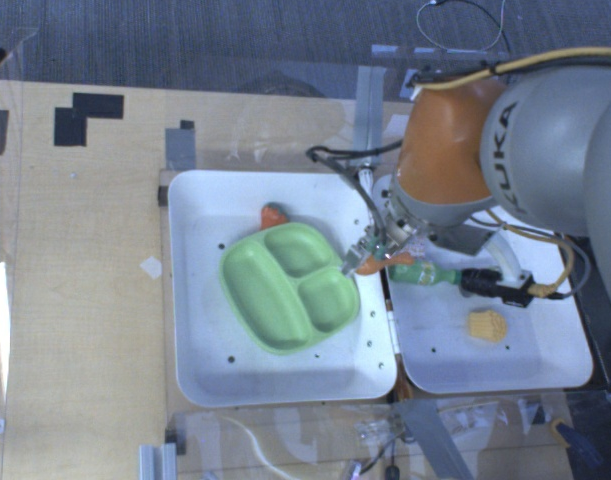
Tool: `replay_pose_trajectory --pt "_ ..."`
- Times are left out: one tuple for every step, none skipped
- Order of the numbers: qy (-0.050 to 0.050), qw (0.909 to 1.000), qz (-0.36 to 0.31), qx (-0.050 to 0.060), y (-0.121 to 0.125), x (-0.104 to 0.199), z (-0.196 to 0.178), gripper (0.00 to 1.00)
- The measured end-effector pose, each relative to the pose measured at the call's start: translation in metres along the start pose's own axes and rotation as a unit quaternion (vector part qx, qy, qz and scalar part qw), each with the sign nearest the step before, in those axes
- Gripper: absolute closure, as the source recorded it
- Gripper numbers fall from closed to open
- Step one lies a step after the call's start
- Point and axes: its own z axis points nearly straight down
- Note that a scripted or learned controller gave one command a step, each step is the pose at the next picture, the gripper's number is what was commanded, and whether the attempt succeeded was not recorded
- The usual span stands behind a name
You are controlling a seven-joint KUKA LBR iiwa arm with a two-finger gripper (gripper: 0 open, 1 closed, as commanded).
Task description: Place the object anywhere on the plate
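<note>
My grey arm with the orange band (455, 148) reaches in over the seam between the two shallow white bins on the light wooden counter (75, 268). Its pincer (370, 255) sits at the right rim of the green three-compartment plastic plate (290, 286), which lies tilted in the left white bin (275, 378). A small orange carrot-like piece with a green end (410, 270) shows right at the fingertips, across the bin seam, but the wrist blocks it; I cannot tell if the pincer is clamped on it or let go.

Another small orange-red object (274, 213) lies just beside the plate's far rim, in the bin, not on the plate. A yellow corn-like piece (487, 325) lies in the right white bin (505, 373), well apart.

Judgement: placing step, not done. To do it well I'd move left until the piece is over the plate's right compartment, clear the rim, lower close, then release. Risks: dropping on the rim so it rolls off, or nudging the plate.
</note>
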Motion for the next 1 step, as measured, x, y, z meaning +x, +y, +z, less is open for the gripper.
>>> replay_pose_trajectory --pt "0.000 1.0000 0.001 0.000 -0.0003 -0.0004 -0.0001 0.00"
